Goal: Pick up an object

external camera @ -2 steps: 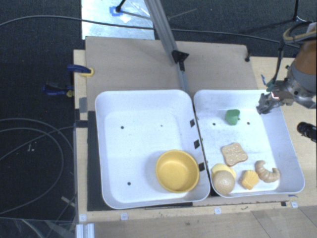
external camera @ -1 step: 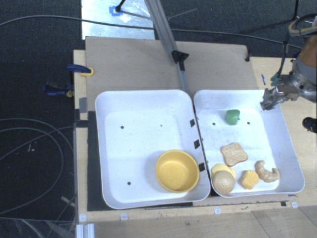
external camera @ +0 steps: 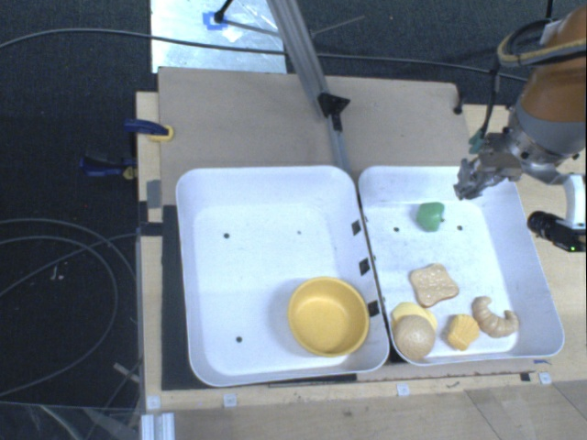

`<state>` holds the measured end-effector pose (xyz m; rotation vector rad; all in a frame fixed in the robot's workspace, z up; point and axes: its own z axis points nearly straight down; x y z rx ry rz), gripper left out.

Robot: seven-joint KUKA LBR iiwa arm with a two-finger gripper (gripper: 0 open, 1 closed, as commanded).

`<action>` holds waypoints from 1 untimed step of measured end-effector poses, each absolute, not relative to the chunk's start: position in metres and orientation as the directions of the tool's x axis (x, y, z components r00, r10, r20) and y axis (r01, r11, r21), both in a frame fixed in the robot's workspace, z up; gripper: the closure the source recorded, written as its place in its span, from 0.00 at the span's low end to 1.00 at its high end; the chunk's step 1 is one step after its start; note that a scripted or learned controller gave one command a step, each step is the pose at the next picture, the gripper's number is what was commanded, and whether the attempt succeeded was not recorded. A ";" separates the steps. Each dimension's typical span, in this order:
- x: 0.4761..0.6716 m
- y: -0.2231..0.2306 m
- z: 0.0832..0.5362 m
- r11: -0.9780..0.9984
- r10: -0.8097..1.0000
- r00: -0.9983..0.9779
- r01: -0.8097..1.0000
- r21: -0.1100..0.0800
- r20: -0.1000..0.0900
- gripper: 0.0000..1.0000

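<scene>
One green object (external camera: 430, 215) lies near jaws.

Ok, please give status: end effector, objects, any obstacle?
End effector over right bin, far edge, holding nothing seen. Green object nearest, just left of it, untouched. Nothing between them. Yellow bowl in left bin.
</scene>
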<state>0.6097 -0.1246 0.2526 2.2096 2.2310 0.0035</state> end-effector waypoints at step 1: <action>0.612 -0.081 0.247 0.010 1.000 -0.010 1.000 0.001 0.001 1.00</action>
